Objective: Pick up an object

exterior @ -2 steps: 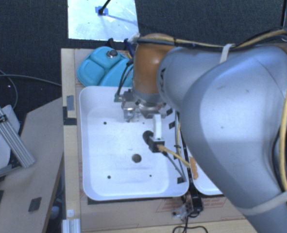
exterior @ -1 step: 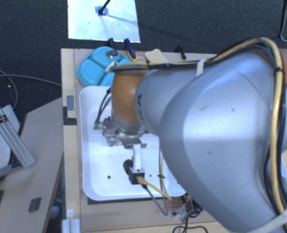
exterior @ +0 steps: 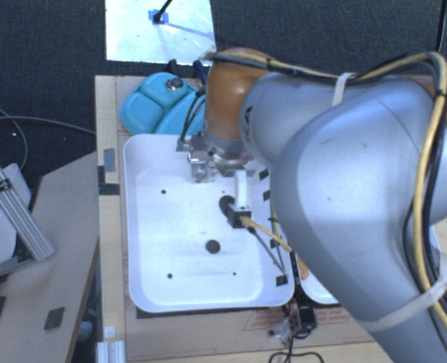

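My grey arm (exterior: 344,203) reaches over the shallow white plastic bin (exterior: 144,203) to hang above its far end; whether my fingers (exterior: 200,172) are released or clenched I cannot tell; the small dark round object (exterior: 212,246) lies mid-bin, apart, likely my target.

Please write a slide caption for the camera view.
Gripper above a white bin that holds a small dark object.

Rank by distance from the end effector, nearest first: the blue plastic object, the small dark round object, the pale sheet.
1. Small dark round object, in the bin, on the camera's side of the end effector.
2. Blue plastic object, behind the bin: too close to call against 1.
3. Pale sheet, farthest back.
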Controlling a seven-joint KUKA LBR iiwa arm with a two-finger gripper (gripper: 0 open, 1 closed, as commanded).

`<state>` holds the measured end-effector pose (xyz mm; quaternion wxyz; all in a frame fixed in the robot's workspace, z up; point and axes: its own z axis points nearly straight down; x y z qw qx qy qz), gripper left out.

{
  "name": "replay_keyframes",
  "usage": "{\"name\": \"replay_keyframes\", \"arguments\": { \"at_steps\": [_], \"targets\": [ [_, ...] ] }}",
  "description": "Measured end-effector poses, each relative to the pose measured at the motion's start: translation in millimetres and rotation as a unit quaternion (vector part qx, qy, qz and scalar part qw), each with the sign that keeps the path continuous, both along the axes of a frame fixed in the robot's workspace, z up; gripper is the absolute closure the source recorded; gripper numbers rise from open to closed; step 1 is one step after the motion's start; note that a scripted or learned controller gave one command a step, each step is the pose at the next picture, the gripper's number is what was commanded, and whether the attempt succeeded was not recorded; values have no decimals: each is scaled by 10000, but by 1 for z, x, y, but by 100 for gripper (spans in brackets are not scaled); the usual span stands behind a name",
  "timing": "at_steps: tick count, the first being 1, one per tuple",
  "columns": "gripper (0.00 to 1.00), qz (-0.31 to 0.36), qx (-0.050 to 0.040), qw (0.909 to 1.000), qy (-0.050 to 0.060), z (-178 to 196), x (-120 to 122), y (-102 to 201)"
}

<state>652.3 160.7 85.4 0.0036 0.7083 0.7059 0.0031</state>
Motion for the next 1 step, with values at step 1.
{"name": "replay_keyframes", "arguments": {
  "at_steps": [1],
  "targets": [
    [100, 13, 1, 10000, 71, -2, -63, -16]
  ]
}}
